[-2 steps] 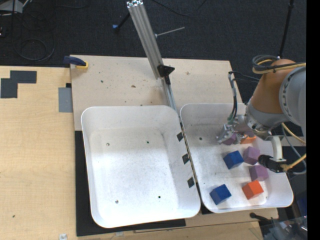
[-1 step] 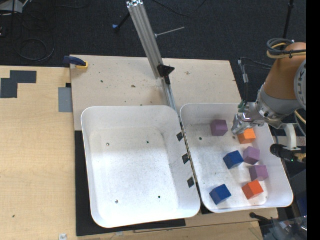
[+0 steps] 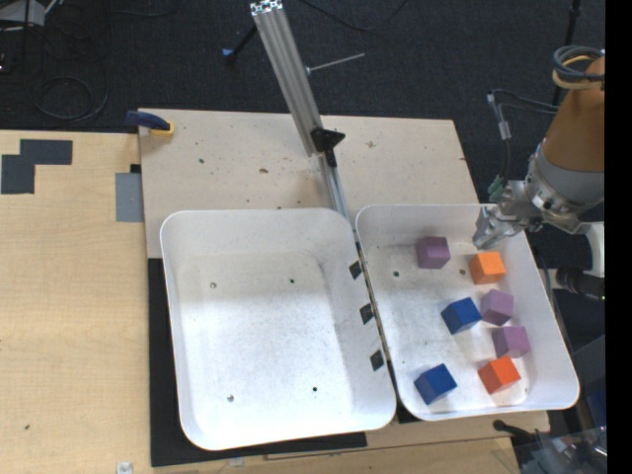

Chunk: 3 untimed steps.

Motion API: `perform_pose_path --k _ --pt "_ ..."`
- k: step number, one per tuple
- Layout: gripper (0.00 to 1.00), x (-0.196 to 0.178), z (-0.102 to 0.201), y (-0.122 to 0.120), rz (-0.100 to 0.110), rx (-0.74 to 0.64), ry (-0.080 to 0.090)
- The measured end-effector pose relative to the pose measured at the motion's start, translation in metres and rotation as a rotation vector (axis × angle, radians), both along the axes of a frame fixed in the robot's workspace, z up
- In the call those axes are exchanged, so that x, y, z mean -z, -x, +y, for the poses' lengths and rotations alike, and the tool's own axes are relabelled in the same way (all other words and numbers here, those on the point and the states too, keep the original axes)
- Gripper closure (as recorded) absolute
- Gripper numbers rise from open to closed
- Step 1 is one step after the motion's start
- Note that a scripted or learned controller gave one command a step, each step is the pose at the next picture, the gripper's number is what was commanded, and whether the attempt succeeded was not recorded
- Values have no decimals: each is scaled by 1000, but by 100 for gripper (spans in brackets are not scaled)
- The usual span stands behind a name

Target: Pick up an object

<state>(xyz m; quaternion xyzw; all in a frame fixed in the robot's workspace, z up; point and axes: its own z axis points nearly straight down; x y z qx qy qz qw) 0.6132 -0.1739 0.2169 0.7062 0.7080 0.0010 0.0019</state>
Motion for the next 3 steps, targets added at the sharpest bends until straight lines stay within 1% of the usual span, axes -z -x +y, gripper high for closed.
perform_pose_path --k 1,2,3 --pt "100 0 60 -5 7 -3 -4" --pt "100 -9 116 6 8 -2 -4" --pt "100 -11 161 2 6 -2 -3"
